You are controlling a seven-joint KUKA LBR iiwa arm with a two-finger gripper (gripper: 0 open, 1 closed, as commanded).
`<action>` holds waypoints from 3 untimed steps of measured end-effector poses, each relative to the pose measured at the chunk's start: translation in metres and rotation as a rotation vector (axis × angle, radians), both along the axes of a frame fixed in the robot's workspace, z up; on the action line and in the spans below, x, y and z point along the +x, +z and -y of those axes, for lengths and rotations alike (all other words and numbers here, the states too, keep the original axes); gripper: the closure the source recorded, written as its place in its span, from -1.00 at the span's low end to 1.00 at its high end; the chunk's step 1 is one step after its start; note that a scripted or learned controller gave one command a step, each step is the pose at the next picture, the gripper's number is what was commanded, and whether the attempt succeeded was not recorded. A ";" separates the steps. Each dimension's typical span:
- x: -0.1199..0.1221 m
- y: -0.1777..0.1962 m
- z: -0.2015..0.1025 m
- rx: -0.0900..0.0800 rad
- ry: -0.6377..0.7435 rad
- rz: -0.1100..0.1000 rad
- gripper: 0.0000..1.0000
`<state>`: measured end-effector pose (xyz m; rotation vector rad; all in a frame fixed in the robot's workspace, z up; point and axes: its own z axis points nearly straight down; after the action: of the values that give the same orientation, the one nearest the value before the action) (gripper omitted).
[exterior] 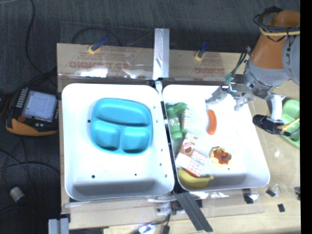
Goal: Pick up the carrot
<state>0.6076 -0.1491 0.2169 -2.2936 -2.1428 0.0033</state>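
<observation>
The carrot (211, 121), a short orange stick, lies upright in the image on the floor of the right bin (243, 145), near its back middle. My gripper (226, 101) hangs over the back right part of that bin, just above and to the right of the carrot's top end. Its two grey fingers (214, 98) stand apart, open, with nothing between them. The left finger's tip is close to the carrot but not touching it.
In the right bin also lie a green packet (176, 116), a white and red packet (192, 159), a small red and yellow item (221, 155) and a banana (195, 179) at the front wall. A blue compartment tray (121, 125) sits in the left bin (78, 174).
</observation>
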 end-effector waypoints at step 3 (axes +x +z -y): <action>-0.003 -0.118 -0.007 -0.003 0.119 0.012 -1.00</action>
<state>0.6046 -0.1423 0.0993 -2.1692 -2.2828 -0.0067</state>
